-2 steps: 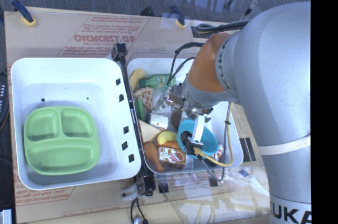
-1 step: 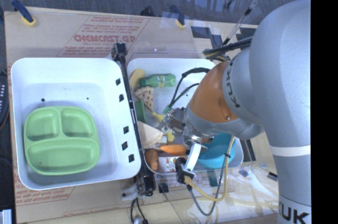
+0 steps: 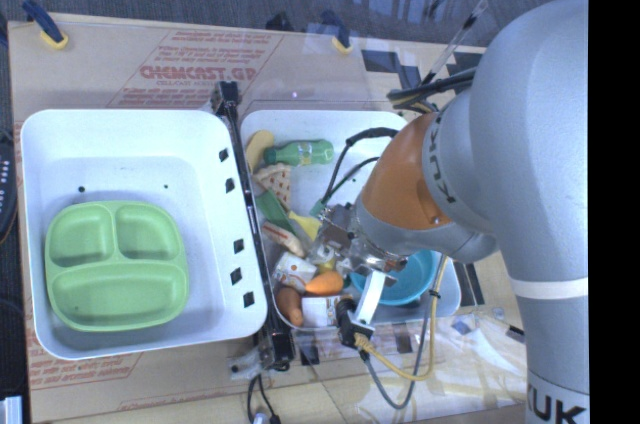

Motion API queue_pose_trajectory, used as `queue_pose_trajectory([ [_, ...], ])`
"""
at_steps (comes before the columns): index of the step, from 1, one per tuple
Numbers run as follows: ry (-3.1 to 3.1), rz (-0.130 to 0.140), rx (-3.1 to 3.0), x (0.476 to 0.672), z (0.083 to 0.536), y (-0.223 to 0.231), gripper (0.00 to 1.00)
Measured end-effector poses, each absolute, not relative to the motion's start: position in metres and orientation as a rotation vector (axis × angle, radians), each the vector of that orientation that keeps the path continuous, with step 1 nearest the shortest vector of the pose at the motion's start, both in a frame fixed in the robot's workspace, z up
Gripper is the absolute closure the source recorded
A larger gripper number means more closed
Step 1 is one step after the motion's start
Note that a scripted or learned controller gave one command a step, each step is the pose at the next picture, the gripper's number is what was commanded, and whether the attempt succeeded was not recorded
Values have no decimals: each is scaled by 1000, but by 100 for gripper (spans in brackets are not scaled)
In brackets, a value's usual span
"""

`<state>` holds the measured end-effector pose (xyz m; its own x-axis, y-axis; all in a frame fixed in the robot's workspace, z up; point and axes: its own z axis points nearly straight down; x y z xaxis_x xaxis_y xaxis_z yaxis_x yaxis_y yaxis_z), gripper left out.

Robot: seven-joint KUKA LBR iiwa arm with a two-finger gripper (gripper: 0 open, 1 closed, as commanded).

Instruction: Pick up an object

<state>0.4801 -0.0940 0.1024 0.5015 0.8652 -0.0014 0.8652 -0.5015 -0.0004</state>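
A green divided plate (image 3: 117, 264) lies in the left bin (image 3: 60, 137). In the right bin (image 3: 330, 120), toys crowd the near-left corner; the end effector (image 3: 345, 284) hangs over an orange piece (image 3: 323, 285). Its spread I cannot tell; best descend straight, isolating one piece

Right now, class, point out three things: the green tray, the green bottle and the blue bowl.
green tray (image 3: 117, 264): camera view, on the ridge between its compartments.
green bottle (image 3: 300, 152): camera view, on the middle of its body.
blue bowl (image 3: 412, 280): camera view, on the inner wall showing beside the arm.
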Motion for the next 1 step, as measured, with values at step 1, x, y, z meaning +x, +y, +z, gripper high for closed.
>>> queue_pose_trajectory([
  [1, 1574, 1, 2723, 478, 251, -33, 100],
])
